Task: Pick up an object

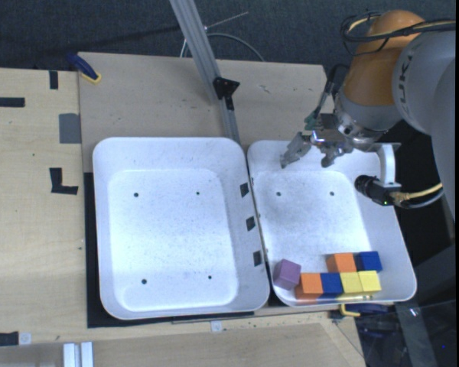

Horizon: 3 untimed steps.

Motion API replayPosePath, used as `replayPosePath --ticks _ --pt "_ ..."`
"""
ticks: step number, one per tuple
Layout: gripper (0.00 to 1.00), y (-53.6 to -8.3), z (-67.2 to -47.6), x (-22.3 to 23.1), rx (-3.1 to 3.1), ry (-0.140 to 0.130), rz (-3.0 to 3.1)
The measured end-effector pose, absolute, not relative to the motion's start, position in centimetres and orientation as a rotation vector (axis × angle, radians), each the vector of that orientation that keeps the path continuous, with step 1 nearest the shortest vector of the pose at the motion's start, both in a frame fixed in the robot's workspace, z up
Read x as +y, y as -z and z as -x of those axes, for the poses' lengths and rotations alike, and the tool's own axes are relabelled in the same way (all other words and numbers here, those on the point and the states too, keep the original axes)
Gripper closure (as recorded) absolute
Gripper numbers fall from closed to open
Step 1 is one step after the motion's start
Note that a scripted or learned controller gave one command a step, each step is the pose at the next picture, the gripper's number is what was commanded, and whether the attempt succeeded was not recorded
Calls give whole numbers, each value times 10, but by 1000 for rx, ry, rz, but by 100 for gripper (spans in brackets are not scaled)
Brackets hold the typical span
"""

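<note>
From the fixed camera above the bench, the objects lie in the right bin, packed along its near edge. A purple block sits at the left end, turned slightly askew to the rest. To its right, touching one another, run two short rows that stretch left to right: an orange block, a blue block and two yellow blocks nearest, with another orange block and a blue block just behind.

The arm reaches in from the right, its wrist angled down and leftward. The gripper hovers over the right bin's far edge, fingers spread with nothing between them, well apart from the blocks.

Bare bin floor lies between the gripper and the blocks. The left bin sits just beside the right one, their rims touching along the middle.
</note>
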State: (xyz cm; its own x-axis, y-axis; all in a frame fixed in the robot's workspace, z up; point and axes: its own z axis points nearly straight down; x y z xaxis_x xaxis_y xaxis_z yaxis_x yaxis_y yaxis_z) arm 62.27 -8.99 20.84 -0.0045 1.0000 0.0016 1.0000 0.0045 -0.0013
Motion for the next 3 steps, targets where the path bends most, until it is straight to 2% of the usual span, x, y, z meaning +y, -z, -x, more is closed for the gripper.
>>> replayPosePath --ticks 1,2,3 --pt "0 -191 -620 -69 -2223 -4 2217" --pt "0 -192 -586 -50 -2221 -5 2218" --pt "0 -192 -572 -40 -2221 -4 2218"
